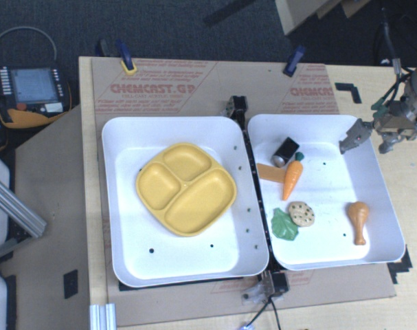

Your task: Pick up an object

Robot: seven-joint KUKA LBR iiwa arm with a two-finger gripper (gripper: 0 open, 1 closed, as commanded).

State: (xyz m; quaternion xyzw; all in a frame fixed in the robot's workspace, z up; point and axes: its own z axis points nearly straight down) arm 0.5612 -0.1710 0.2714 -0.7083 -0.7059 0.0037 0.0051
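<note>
A brown cardboard-covered bench point(194, 81) printed with red lettering stood on dark carpet, and it bore two shallow white bins side by side.

At the right edge of the view the gripper point(373, 135) hung above the upper right corner of the right bin point(380, 184), its grey fingers spread apart with nothing between them; one finger point(351, 137) angled down over the bin's rim.

Five small things lay in that right bin, one of each kind. Nearest the spread fingers, to their left, was a small black cylinder point(286, 150) with a pale end, lying near the bin's upper left part. Just below it a toy carrot point(292, 177) rested with its green top touching or nearly touching the cylinder, and its orange body lay over one end of a flat orange piece point(266, 172) by the bin's left wall. Lower still a cookie with dark chips point(301, 214) overlapped the edge of a green leaf-shaped piece point(284, 227). A toy drumstick point(358, 221) lay alone toward the bin's lower right, below the gripper and well apart from it.

The left bin point(126, 239) held one thing, a yellow divided plate point(186, 188) with three compartments, set near its middle.

Two clamps were fixed at the board's far edge, a yellow-tipped one point(128, 62) and a blue one point(293, 60). Off the bench at far left sat a handheld control pendant point(29, 88) with a screen.
</note>
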